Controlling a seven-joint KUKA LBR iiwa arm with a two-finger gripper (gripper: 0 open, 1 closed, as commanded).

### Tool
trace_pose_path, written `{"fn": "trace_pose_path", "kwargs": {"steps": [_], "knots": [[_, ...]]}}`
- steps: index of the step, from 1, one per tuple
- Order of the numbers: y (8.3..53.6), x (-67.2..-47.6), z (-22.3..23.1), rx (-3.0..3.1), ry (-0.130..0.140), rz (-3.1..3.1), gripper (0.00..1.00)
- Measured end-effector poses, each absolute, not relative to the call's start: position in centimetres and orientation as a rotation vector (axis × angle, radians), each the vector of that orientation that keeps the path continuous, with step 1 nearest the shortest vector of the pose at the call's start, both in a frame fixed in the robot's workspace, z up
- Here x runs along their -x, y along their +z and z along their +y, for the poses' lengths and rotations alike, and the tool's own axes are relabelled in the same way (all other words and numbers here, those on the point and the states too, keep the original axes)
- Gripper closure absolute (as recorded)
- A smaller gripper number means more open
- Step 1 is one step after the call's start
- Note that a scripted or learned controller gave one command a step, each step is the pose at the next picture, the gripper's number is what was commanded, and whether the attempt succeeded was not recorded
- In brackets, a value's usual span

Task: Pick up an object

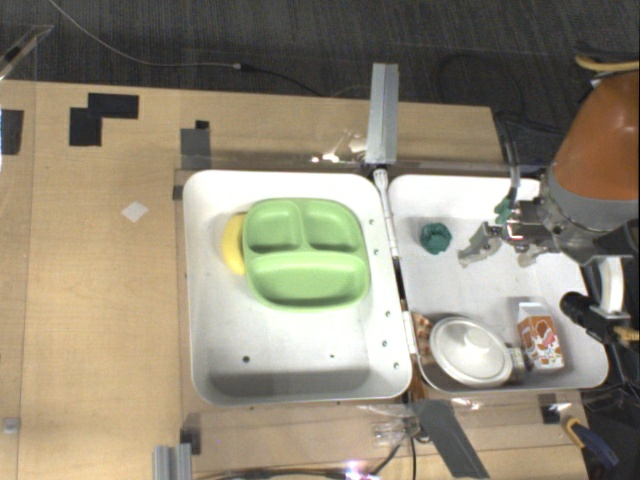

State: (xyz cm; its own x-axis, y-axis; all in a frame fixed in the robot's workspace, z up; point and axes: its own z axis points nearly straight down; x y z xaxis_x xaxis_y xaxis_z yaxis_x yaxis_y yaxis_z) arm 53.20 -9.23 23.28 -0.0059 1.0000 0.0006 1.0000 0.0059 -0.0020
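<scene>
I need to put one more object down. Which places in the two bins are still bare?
Left bin: bare floor in front of the green tray, and a strip along its left wall. Right bin: bare in the middle, between the teal object and the metal bowl. Crowded: bowl and carton in front, gripper at right.

Wooden bench (90, 298), dark carpet (250, 18)

A yellow thing (232, 245) lies mostly hidden under the green tray (303, 251). The arm (600, 168) is cut off by the right edge.
</scene>
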Motion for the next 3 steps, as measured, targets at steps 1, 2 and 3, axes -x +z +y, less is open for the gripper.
{"fn": "trace_pose_path", "kwargs": {"steps": [1, 2, 3], "knots": [[18.2, -61.8, -5.8, 2.001, 0.002, -2.42, 0.0], [18.2, -61.9, -5.8, 2.002, 0.002, -2.419, 0.0], [8.7, -62.4, -9.1, 2.223, -0.009, -2.226, 0.0]]}}
